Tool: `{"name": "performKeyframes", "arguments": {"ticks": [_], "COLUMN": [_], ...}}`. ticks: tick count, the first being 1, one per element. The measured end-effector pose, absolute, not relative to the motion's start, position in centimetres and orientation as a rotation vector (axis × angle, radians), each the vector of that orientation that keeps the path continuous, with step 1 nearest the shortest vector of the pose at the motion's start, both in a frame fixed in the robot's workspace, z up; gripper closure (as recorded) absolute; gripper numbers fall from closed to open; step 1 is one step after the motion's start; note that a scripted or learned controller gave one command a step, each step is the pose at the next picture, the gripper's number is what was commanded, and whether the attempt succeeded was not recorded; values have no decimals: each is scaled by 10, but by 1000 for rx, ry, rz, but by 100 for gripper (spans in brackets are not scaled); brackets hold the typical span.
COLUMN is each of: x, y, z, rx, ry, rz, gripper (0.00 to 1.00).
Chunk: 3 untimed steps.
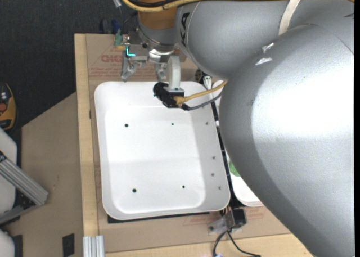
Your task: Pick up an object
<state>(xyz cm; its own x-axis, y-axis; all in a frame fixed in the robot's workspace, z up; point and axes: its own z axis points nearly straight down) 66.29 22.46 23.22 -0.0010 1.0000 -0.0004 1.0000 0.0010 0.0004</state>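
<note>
At the far rim of the left bin (pixel 112 154) the gripper (pixel 151 71) hangs low, its two pale fingers (pixel 175 75) spread apart with nothing between them. Just beside the right-hand finger a small dark lump (pixel 164 94) sits at the bin's back edge, though it may be a fitting on the yellow cable (pixel 197 97) and not a loose object. The white floor of this bin shows little else but a few small dark dots. The grey arm (pixel 281 81) covers most of the right bin (pixel 247 194), where a sliver of something green (pixel 233 169) peeks out by the rim. My judgement is that this is the reaching step, before any grasp. The next move calls for lining the open fingers over a real object, lowering, then closing around it.
</note>
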Motion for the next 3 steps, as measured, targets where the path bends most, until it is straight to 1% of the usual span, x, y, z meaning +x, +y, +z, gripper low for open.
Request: {"name": "performKeyframes", "arguments": {"ticks": [1, 2, 3], "x": [648, 648, 629], "y": [224, 198, 190], "z": [76, 142, 81], "rx": [2224, 2222, 2226], "ry": [2224, 2217, 2223], "rz": [-8, 5, -9], "gripper": [0, 0, 0]}}
